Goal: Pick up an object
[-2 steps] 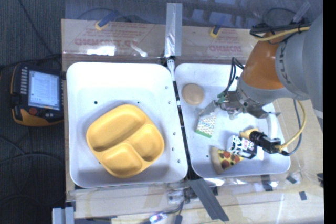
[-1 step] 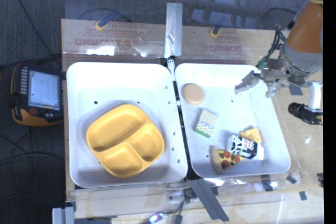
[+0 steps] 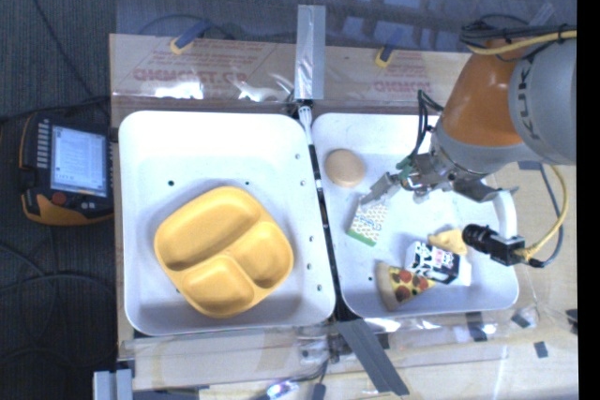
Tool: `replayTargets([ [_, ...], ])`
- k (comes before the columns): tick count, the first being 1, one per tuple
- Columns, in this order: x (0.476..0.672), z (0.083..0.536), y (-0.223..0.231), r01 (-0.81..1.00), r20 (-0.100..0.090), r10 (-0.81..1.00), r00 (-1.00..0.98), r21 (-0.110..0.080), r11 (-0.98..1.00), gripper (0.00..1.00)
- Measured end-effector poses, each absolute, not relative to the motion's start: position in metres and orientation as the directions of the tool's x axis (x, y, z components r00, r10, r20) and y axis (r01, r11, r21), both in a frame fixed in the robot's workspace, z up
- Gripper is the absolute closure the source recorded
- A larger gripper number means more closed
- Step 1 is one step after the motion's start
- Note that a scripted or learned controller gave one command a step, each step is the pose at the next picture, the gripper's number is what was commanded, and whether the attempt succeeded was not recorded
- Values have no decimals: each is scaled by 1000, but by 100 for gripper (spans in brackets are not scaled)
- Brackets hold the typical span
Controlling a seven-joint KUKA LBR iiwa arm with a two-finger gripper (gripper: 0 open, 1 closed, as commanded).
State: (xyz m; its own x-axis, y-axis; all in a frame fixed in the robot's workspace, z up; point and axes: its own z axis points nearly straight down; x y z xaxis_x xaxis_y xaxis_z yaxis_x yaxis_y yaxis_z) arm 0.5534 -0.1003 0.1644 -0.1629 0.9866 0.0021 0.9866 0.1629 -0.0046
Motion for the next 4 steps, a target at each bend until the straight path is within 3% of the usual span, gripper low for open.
replayTargets([
  [1,557,96,-107,917,-1,917,-398,16,398,0],
  [2,637,97,-129,959,-6,959,-283,22,283,0],
  [3,606,89,-118,1000,-3,1000,-5,11,5,0],
  [4,666,169,-97,996,-3,996,-84,-2,84,0],
])
